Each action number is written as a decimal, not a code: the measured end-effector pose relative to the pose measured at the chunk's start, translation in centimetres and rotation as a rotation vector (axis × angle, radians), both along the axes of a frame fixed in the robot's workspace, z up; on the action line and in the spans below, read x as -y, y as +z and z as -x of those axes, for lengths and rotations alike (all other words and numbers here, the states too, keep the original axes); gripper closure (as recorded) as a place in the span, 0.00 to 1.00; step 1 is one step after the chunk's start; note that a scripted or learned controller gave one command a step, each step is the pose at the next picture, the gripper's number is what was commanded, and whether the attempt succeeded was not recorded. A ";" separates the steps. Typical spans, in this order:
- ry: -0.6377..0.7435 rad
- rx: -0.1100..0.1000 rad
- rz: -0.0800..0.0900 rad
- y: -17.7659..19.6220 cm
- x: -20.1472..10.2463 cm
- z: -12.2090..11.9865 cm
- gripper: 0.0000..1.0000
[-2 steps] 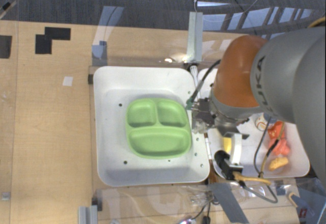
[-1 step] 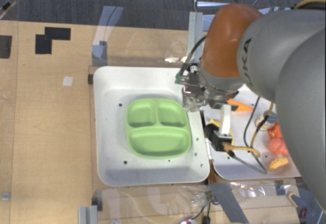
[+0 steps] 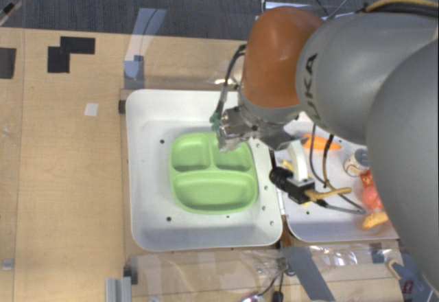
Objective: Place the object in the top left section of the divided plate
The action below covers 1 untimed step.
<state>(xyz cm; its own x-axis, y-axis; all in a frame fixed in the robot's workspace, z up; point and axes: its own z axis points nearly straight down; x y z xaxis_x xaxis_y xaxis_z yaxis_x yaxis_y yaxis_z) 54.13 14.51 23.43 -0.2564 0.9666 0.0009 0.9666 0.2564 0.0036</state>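
Observation:
A light green divided plate lies in the left white bin, with two small sections at the top and one long section below. My gripper hangs over the plate's top edge, about at the ridge between the two small sections. The arm's bulk hides its fingertips, and I see no object between them. The top left section shows bare green.
The right bin holds several small items: an orange piece, a white piece, a red and yellow item and a thin stick-like piece. The arm covers most of that bin. Wooden bench lies to the left.

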 end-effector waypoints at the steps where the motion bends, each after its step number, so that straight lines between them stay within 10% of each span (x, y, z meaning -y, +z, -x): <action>1: 0.041 0.000 0.001 0.2 3.6 2.4 1.00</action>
